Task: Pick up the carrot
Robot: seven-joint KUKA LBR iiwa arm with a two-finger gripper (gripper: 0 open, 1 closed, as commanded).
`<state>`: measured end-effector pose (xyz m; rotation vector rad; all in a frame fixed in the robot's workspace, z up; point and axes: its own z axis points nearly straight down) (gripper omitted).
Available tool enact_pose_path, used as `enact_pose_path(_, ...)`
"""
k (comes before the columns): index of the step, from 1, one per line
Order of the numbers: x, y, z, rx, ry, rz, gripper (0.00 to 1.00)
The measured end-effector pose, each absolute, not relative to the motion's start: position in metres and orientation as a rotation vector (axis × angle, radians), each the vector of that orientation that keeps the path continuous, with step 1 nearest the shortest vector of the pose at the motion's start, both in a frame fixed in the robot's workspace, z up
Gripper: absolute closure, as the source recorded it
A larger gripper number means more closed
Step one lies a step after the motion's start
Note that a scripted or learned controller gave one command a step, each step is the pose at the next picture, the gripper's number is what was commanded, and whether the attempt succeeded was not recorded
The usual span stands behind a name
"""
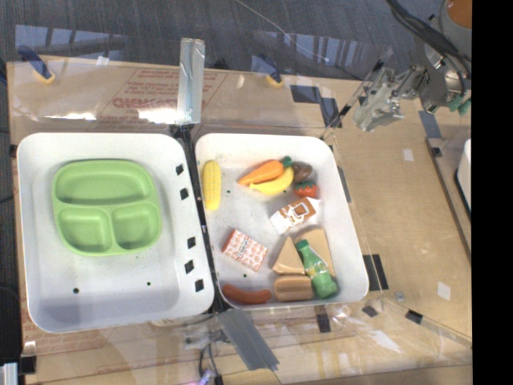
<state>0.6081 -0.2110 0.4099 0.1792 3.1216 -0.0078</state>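
Overhead slanted view of the counter [401,215] with two white bins side by side. The carrot [263,172] lies in the upper middle of the right bin [346,215], its long axis running from lower left to upper right, with the green top at the upper-right end; the claw [377,107] hangs outside that bin, above the counter past the bin's upper-right corner, so the carrot lies down and to the left of it, well apart; whether the claw is wide or narrow cannot be told at this size, and nothing is seen held in it. Crowding is the main hazard: a yellow banana [274,185] touches the carrot's lower side; a dark brown item [302,171] sits just beside its green top, with a red piece [306,189] below that; a corn cob [212,184] stands apart to the left, near the bin wall. The left bin [32,239] holds a green divided plate [107,206]. A grasp across the carrot's short axis would likely catch the banana too.
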Motion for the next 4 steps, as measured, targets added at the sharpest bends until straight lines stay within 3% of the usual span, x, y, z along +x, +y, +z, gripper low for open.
enact_pose_path(1,0.561,-0.210,0.312,-0.163,3.137,0.000,1.00)
enact_pose_path(2,0.538,-0.210,0.436,-0.556,3.080,-0.012,1.00)
enact_pose_path(3,0.521,-0.209,0.342,-1.055,2.962,0.004,1.00)
enact_pose_path(4,0.523,-0.210,0.480,-1.697,2.633,-0.019,1.00)
